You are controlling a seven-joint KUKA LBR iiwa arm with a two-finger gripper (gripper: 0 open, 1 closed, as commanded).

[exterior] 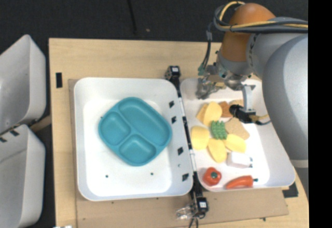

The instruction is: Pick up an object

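Your claw (206, 87) sits over the far-left corner of the right bin (271, 162), close to the divider between the two bins. Can't tell if it's spread or pressed together; the wrist blocks that. The grey arm (282, 82) comes in from the right and covers the bin's far-right corner and part of its right rim.

Nearest pickable thing: a yellow wedge (211, 113), just toward the camera from the claw, apart from it. An orange-brown piece (224, 108) touches the wedge's right side. Next out is a green knobbly piece (218, 129) with a tan slice (238, 127) beside it. A yellow lump (199, 138) lies near the left wall. Two more yellow pieces (218, 152) (236, 143) sit mid-bin. All of these crowd together, touching or nearly so, with little room between them.

A white block (239, 159) lies just nearer the camera than the pile. A red tomato (211, 176) and a red-orange pepper (239, 182) lie along the near rim, apart from each other, with bare floor around them. You get bare floor along the right side too.

The left bin (85, 170) holds a teal divided tray (135, 130) near its middle, with a wide bare margin on every side. Both bins sit on the wooden bench (62, 58).
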